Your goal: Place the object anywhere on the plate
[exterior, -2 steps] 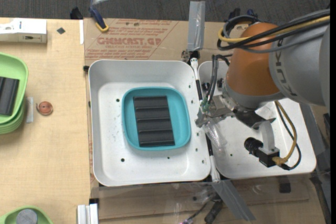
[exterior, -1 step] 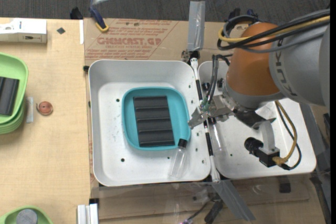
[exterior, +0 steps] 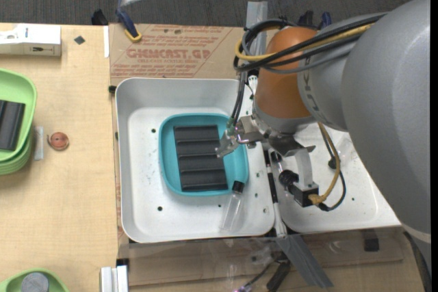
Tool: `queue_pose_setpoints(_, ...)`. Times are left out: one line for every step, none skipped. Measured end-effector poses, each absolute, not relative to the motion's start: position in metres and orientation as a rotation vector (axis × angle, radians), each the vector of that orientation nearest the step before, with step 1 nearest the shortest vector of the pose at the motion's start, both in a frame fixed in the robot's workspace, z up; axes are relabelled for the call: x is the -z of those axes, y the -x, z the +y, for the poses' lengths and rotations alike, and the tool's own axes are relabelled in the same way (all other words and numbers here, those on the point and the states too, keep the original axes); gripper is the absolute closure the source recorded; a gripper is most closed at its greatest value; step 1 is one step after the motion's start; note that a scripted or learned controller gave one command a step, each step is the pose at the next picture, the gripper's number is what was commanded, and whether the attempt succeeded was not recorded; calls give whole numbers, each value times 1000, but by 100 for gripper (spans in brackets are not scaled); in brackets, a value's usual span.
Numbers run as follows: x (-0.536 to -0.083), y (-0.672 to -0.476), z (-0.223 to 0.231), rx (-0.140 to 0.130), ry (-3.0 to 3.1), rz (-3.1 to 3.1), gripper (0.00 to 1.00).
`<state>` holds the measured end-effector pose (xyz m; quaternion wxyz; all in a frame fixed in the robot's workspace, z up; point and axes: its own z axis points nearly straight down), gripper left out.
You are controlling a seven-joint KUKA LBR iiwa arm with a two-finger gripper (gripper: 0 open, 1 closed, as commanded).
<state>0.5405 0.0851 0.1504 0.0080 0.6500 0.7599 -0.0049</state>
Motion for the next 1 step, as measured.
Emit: queue_pose_setpoints(-191, -530, 46, 5, -2080, 2355, 0)
